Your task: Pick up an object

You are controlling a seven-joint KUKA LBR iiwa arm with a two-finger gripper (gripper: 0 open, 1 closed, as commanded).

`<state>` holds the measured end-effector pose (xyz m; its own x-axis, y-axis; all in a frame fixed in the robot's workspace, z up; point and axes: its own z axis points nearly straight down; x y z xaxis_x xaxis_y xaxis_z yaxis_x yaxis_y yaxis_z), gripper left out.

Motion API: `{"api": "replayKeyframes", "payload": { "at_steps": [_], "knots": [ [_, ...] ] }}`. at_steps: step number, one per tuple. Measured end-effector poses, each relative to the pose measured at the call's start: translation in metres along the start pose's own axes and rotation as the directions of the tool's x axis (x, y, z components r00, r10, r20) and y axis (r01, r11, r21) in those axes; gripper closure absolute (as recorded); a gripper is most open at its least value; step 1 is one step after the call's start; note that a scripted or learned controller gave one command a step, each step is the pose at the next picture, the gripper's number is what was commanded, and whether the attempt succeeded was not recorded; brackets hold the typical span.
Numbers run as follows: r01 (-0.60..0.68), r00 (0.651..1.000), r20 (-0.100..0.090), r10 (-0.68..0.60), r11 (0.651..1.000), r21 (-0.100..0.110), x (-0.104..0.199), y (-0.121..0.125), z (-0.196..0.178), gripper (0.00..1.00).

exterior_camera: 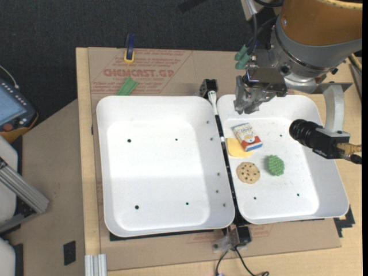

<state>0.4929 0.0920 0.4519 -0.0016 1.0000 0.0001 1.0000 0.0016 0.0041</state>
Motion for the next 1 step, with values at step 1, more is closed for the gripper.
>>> {"api": "replayKeyframes", "payload": {
  "at_steps": [1],
  "knots": [
    [0.002, 1.000, 0.001, -0.002, 1.000, 0.013, 0.0430, 0.0066, 0.0556, 1.00]
  ]
}}
